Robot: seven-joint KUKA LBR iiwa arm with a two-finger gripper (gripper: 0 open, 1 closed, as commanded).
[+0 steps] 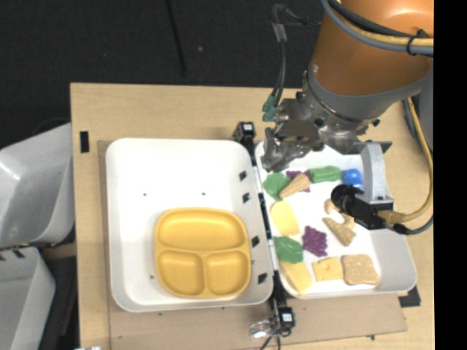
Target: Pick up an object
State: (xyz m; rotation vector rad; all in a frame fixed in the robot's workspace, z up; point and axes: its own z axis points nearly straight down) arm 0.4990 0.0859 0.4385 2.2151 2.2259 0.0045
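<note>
Left bin (124,217): a yellow divided tray (202,252) is held at its near side.
Right bin (398,257): toy food (315,239) is scattered.
Gripper (281,155): lowered over the far left corner; finger state cannot be told.

Two white bins (131,195) look like smooth, faintly glossy plastic. A yellow divided tray (202,252) has a satin plastic sheen. The bench (160,108) looks like pale matt wood. The arm's orange band (372,28) is glossy; the gripper (281,155) looks like dull grey metal.
</note>
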